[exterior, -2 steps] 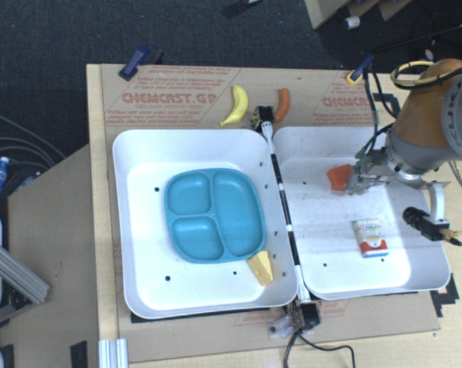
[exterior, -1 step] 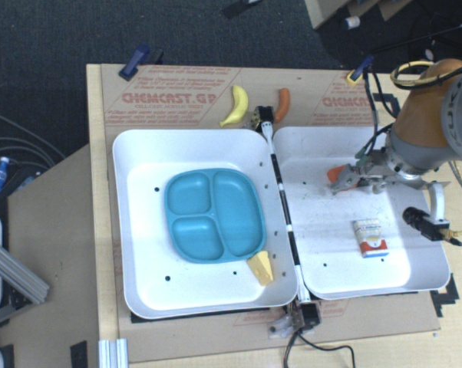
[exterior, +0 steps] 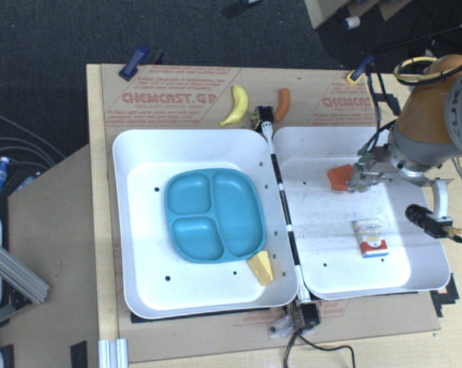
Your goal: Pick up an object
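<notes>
In the right bin [exterior: 415,274] a small orange-red object [exterior: 338,178] lies near the back left. My gripper [exterior: 359,179] is low over the bin, right beside that object on its right, and seems to touch it. The fingers are too small and dark to read. A small white and red box [exterior: 369,237] lies flat in the middle of the same bin, in front of the gripper. The grey arm with its orange band [exterior: 427,113] comes in from the right.
The left bin [exterior: 131,205] holds a blue divided plate [exterior: 214,215] and a yellow wedge [exterior: 261,267] at its front right. Behind the bins, a banana [exterior: 235,106] and an orange carrot-like piece [exterior: 282,103] lie on the board. Cables hang near the arm.
</notes>
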{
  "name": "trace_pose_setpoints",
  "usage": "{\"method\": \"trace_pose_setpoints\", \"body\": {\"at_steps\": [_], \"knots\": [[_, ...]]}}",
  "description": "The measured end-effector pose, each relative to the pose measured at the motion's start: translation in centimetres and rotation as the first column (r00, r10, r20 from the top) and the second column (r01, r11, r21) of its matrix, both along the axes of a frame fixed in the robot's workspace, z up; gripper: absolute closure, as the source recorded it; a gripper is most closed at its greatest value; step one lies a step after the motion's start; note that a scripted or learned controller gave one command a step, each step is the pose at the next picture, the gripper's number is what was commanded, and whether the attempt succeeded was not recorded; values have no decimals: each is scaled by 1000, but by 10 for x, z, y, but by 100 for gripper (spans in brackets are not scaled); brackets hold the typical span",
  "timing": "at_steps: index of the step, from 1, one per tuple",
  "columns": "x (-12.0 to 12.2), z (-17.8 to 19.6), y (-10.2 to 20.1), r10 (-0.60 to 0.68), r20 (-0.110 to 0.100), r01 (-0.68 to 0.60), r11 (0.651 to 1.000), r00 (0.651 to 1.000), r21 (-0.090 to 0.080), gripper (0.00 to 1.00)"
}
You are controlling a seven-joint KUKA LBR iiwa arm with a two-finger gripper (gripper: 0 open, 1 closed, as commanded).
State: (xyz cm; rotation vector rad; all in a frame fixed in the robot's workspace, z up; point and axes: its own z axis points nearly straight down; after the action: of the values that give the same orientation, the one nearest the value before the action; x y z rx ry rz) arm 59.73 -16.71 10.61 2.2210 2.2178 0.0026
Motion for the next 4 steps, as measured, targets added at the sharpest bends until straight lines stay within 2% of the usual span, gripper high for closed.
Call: {"method": "trace_pose_setpoints", "body": {"at_steps": [1, 2, 3, 4], "knots": [[0, 0, 0, 0, -1, 0, 1000, 1000, 0, 0], [0, 10, 0, 0, 2, 0, 1000, 1000, -1, 100], [0, 10, 0, 0, 1, 0, 1000, 1000, 0, 0], [1, 20, 0, -1, 3, 1, 1000, 1000, -1, 100]]}}
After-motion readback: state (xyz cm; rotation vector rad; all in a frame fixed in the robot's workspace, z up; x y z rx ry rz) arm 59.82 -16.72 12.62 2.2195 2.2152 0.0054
